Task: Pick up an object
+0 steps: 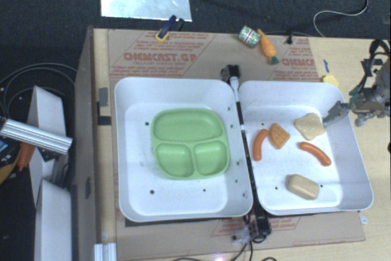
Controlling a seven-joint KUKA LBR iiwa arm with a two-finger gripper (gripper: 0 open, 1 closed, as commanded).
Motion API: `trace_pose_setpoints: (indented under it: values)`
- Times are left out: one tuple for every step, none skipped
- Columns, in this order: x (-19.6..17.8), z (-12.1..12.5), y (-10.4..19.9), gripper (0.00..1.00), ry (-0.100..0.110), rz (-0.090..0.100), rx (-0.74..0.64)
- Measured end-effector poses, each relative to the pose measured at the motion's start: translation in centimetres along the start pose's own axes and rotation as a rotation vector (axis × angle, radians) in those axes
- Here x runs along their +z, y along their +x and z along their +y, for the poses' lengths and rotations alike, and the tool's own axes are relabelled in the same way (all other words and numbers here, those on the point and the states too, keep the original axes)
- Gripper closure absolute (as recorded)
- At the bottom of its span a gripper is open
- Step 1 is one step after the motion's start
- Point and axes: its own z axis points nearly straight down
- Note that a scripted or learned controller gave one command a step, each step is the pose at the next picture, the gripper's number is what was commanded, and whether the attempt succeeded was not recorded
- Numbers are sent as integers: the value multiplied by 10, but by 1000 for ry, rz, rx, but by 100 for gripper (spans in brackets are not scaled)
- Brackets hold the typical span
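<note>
Hand (339,112) sits at the right edge of the right bin (351,192), low over its far right corner; one grey finger points left toward a pale bread piece (310,126). Cannot tell how far the hand is open; nothing visibly held. Right bin contents: bread piece, waffle-like cracker (278,135), two sausages (259,144) (315,153), and a tan roll (303,186) near the front. Left bin (131,192) holds a green divided tray (190,143). On the worktop (183,52) beyond the bins: toy carrot (267,46), small can (248,35).
</note>
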Motion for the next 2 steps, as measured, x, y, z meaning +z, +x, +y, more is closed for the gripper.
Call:
trace_pose_setpoints:
  values:
    - [132,12,-3,0,5,2,2]
    - [149,-7,29,0,1,1,0]
